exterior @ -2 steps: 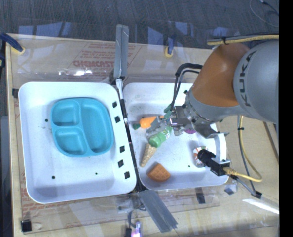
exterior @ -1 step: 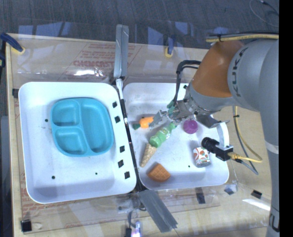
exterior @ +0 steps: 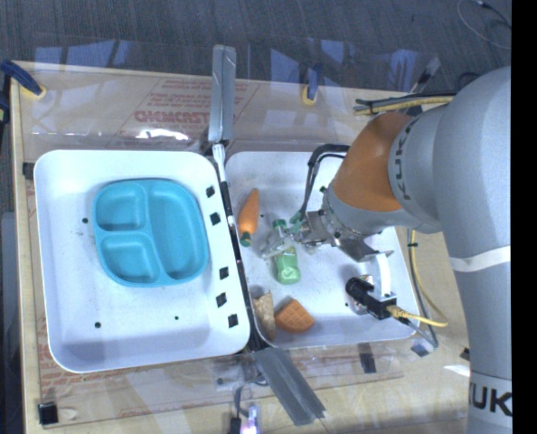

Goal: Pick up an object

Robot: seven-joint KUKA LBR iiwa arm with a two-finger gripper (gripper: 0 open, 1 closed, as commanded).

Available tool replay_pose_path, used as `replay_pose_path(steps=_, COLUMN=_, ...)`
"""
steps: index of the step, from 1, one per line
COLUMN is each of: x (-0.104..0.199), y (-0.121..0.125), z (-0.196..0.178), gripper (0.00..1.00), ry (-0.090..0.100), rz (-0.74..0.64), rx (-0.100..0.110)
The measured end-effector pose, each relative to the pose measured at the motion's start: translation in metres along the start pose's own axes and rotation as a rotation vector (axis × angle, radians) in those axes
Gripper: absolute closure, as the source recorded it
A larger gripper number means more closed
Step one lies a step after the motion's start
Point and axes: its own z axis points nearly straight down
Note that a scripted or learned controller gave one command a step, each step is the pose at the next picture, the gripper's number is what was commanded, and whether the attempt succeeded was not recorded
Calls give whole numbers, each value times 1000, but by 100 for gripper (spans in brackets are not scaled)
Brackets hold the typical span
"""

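My gripper [exterior: 282,235] reaches down into the right bin [exterior: 336,328] from the right, its tips just above a small green bottle [exterior: 287,266] lying in the bin's middle. An orange carrot-like piece [exterior: 249,212] lies to the gripper's left by the bin's left wall. Near the front wall rest an orange wedge [exterior: 295,316] and a tan piece [exterior: 265,308]. The wrist with its orange band [exterior: 372,165] covers much of the bin's right half.
The left bin [exterior: 61,324] holds a light blue divided tray [exterior: 151,231]. A black cable fitting [exterior: 368,298] with a yellow cable hangs off the arm over the right bin's front right. A metal divider bar [exterior: 221,93] stands between the bins at the back.
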Motion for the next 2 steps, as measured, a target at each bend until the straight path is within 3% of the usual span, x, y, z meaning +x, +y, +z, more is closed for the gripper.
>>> replay_pose_path(steps=1, x=0, y=0, z=-10, gripper=100, ry=0, rz=-5, rx=1)
replay_pose_path(steps=2, x=54, y=28, z=-135, gripper=100, ry=0, rz=-88, rx=-1)
